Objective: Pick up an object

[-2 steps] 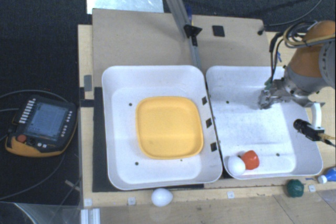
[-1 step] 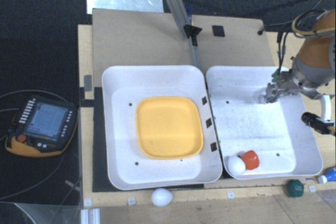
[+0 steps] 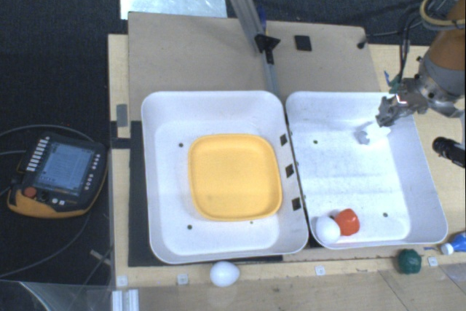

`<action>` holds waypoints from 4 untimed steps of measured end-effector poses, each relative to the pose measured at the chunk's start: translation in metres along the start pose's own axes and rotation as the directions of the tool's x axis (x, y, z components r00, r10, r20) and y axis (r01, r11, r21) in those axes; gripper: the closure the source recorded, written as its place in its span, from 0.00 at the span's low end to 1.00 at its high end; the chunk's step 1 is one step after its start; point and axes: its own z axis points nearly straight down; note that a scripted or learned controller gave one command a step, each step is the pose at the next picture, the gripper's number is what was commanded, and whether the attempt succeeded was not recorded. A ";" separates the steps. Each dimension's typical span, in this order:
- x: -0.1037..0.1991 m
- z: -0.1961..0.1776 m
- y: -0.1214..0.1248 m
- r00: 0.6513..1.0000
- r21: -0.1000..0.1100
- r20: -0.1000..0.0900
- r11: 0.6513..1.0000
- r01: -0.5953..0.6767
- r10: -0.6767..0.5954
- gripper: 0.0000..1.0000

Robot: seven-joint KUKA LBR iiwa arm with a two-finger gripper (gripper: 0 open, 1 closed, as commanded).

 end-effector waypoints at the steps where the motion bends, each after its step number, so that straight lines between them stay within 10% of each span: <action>1: 0.000 -0.053 0.001 1.000 0.001 0.000 1.000 0.000 0.000 1.00; 4: 0.146 -0.037 0.004 1.000 0.005 -0.002 1.000 0.003 -0.003 1.00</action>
